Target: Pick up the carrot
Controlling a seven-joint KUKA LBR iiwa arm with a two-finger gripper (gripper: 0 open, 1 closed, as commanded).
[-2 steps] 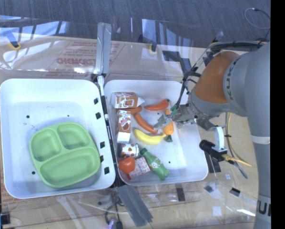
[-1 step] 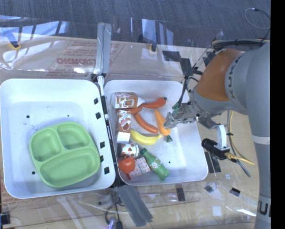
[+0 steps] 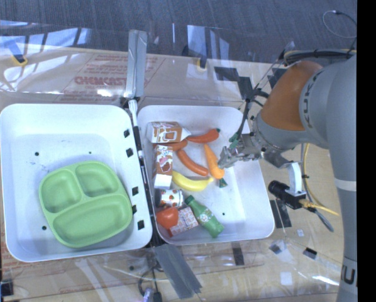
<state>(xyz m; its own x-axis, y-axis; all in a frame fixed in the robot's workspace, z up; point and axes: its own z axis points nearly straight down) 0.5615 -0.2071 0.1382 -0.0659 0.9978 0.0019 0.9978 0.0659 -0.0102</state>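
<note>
Jaws (image 3: 224, 158) down at slim orange plastic carrot (image 3: 213, 160), grip state unclear; seemingly not lifted yet.

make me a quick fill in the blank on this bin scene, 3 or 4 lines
1. The green tray lies in the ____ bin.
2. The gripper is at the carrot, in the ____ bin.
3. The yellow fruit below the sausage is a ____.
4. The bottle near the right bin's front wall is ____ in colour.

Missing words: left; right; banana; green
</note>
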